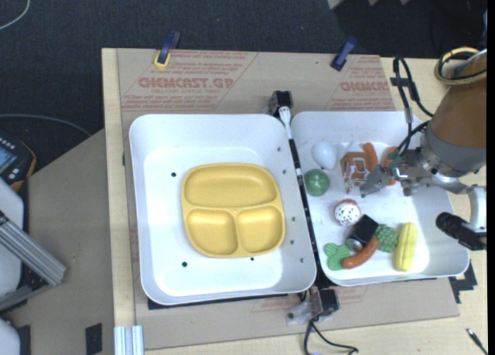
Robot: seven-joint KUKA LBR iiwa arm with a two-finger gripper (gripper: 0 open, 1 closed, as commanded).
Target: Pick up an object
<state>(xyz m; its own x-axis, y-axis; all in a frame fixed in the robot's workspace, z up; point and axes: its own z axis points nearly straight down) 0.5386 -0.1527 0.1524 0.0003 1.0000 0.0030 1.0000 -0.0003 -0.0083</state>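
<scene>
My gripper hangs low over the upper middle of the right bin, on the grey arm with the orange band that reaches in from the right. It is right beside an orange and white toy and a small orange carrot-like piece. Further left lie a white egg-shaped ball and a green ball. Nearer the front are a spotted ball, a black block, a red sausage, a green toy and a yellow corn cob.
The left bin holds a yellow divided plate. A black arm part sticks out over the right bin's right side. Cables run along the bench behind that bin.
</scene>
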